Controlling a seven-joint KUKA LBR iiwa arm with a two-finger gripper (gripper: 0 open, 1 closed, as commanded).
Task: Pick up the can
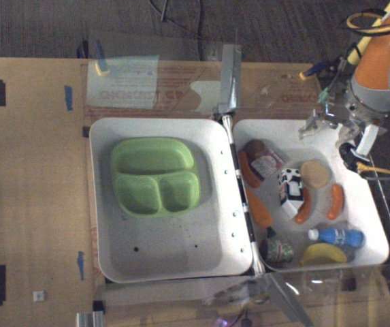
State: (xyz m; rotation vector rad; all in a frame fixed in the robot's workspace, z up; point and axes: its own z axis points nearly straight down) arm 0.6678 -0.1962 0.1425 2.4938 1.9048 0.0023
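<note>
The can (278, 251) is small and dark with a greenish label. It lies on its side in the right bin (378, 240), at the near left corner, next to a banana (324, 254). My gripper (339, 125) hangs over the bin's far right corner, below the arm's orange band (380, 67). It is well away from the can, with nothing visibly held.
The right bin also holds a dark red packet (264, 161), a hot dog (248, 170), a carrot (259, 211), a cow-patterned carton (290, 189), a round bun (315, 174), two sausages (335, 201) and a blue bottle (337, 237). A green divided plate (155, 176) lies in the left bin (174, 251).
</note>
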